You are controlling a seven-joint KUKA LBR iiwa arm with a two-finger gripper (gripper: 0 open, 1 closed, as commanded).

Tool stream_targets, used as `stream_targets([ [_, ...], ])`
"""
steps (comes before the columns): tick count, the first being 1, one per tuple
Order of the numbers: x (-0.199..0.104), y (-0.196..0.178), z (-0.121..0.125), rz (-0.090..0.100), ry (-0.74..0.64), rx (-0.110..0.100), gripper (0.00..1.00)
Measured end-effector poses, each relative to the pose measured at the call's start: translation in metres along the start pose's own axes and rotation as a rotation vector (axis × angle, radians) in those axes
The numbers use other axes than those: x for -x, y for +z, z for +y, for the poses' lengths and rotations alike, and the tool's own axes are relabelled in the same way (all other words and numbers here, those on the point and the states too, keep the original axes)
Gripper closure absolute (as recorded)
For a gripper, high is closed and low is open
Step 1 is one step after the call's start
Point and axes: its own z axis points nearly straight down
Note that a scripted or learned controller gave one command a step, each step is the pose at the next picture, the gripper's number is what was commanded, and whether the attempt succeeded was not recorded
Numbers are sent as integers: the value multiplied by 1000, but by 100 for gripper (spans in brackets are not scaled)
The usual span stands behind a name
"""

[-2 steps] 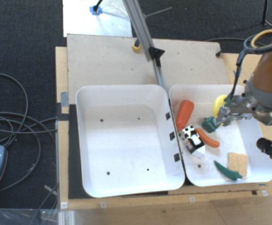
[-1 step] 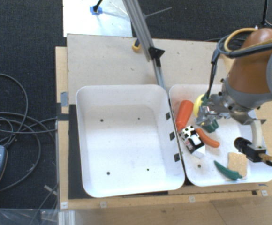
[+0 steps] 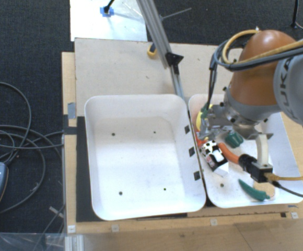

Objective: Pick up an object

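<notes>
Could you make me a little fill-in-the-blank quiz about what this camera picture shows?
1. The bench carries ____ shallow white bins side by side.
2. The small objects lie in the ____ bin as the camera sees it, not in the other bin.
3. The arm wears a band coloured ____ above its wrist.
4. The green object lies in the corner of its bin ____ to the camera.

Missing words: two; right; orange; nearest

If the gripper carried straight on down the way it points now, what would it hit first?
Probably the black-and-white object and orange piece in the right bin, below the gripper. Depth is unclear from this slanted view.
</notes>
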Motion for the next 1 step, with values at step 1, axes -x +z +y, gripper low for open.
stream_targets([
  [1, -54, 0, 1, 0, 1, -1, 100],
])
